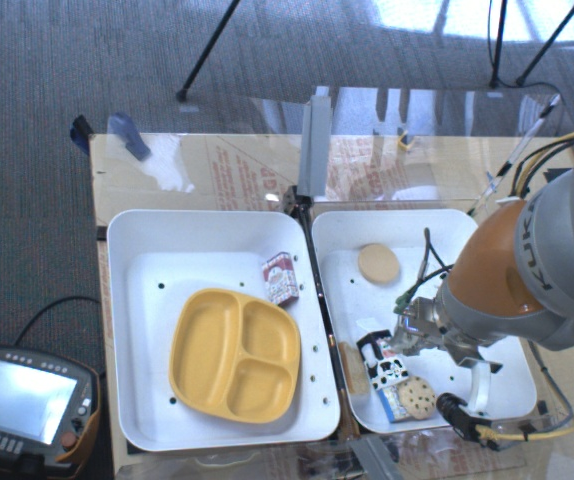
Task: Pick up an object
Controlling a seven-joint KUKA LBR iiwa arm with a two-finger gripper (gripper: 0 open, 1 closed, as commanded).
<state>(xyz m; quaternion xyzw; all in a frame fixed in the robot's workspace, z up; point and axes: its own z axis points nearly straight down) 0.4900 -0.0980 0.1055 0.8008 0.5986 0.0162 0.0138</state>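
Grey carpet surrounds the table (217,173), which carries two white bins. Left bin (142,248) holds a yellow divided tray (235,356) and a small red-and-white carton (280,278) just beside its upper edge. Right bin (447,226) holds a round tan disc (378,264), a cookie packet (410,399) and a black-and-white cow-patterned item (388,372). Jaws (404,340) hang low just above the cow-patterned item; whether they are spread I cannot tell
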